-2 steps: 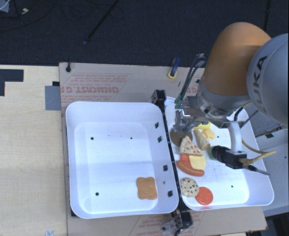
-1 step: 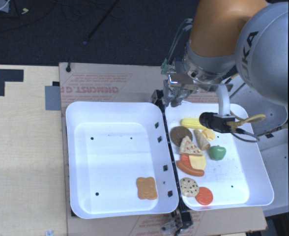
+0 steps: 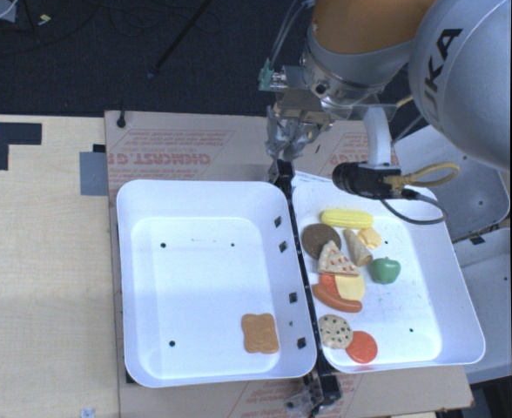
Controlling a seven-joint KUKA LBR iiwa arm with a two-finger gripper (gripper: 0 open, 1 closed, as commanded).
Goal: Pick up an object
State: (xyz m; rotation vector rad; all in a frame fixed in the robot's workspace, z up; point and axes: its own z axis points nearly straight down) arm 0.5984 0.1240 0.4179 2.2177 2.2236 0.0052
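The gripper [image 3: 284,159] hangs above the far end of the divider [image 3: 293,259] where the two white bins meet, and its fingers sit close together with nothing visible between them, so it carries nothing. The candidate things to pick lie in the right bin [image 3: 448,312], just right of the divider: a brown round patty [image 3: 319,239], a yellow corn cob [image 3: 346,219], a pizza slice [image 3: 334,259], a sausage [image 3: 338,298], a green apple [image 3: 384,270], a speckled cookie [image 3: 334,330] and an orange disc [image 3: 361,347]. A piece of toast [image 3: 260,333] lies alone in the left bin [image 3: 151,233], near the divider's near end. The main risk, as I judge it, is a descent onto the divider rim itself, or a grasp into the tight cluster nudging neighbours and closing on nothing.
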